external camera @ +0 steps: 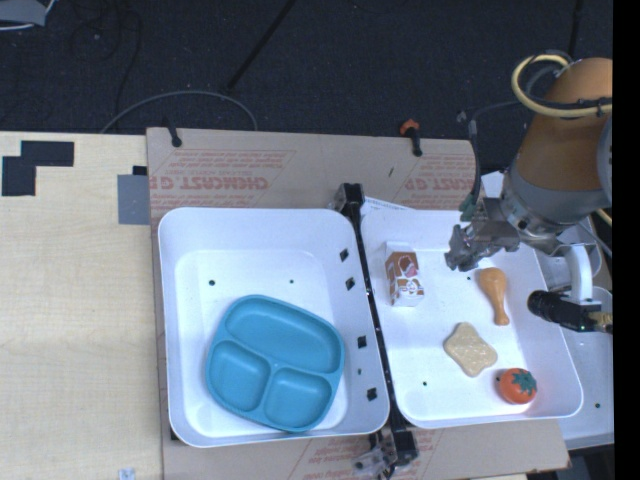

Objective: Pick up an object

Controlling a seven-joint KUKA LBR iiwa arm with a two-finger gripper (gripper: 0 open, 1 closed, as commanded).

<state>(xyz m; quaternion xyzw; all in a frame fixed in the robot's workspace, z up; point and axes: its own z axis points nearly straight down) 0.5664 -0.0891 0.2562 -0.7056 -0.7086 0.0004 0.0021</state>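
My gripper [462,255] hangs over the upper part of the right bin [432,393], just left of a tan chicken drumstick [493,292]. A small brown and white carton [404,276] stands to the gripper's left, near the divider. A beige slice of bread [469,349] lies lower in that bin, and a red tomato with a green top [516,385] sits at the bin's lower right corner. I see nothing between the dark fingers, and their spread is too murky to read.
The left bin [190,258] holds a blue divided plate [274,362]. A black clamp bar [362,298] runs between the two bins. The arm's orange band [560,138] looms at the right, with a black fixture [565,310] beside the right bin's edge.
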